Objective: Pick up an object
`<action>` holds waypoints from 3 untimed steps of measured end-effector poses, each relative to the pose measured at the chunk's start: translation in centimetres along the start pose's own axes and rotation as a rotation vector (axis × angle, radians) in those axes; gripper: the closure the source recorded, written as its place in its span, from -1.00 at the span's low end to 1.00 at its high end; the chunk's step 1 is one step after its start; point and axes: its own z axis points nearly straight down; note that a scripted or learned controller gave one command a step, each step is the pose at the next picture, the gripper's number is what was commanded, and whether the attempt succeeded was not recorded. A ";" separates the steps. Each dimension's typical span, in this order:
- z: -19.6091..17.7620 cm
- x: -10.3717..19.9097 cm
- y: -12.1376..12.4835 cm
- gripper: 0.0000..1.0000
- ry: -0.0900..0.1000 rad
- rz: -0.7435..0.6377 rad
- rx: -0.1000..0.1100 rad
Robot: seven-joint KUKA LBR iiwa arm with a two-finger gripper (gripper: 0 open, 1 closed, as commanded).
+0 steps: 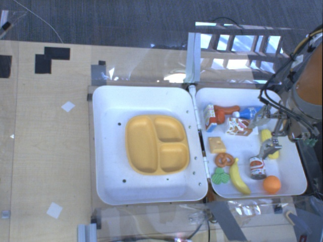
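Observation:
The right bin [302, 171] holds several small items. Among them are a red and white carton [210, 118], a blue bottle [250, 113], a snack packet [238, 128], a tan block [217, 145], a pretzel [224, 160], a green piece [219, 176], a banana [240, 177], a can [257, 168] and an orange [272, 184]. My gripper [269, 149] hangs low at the bin's right side, open, over a yellow item [266, 135] that it partly hides. The can lies just below and to its left. Nothing sits between the fingers.
The left bin [108, 135] carries a yellow divided plate [157, 144]. A raised divider [199, 135] separates the two bins. The arm's body and cables [295, 100] crowd the right bin's far right corner. A metal frame [237, 47] stands behind the bins.

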 end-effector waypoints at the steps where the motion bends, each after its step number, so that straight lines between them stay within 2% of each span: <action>1: 13.9 1.6 1.7 -1.00 0.006 0.179 -0.001; 2: 15.6 0.1 3.0 -1.00 -0.001 -0.236 -0.001; 3: 16.4 -5.4 -0.9 -1.00 -0.008 -0.053 0.000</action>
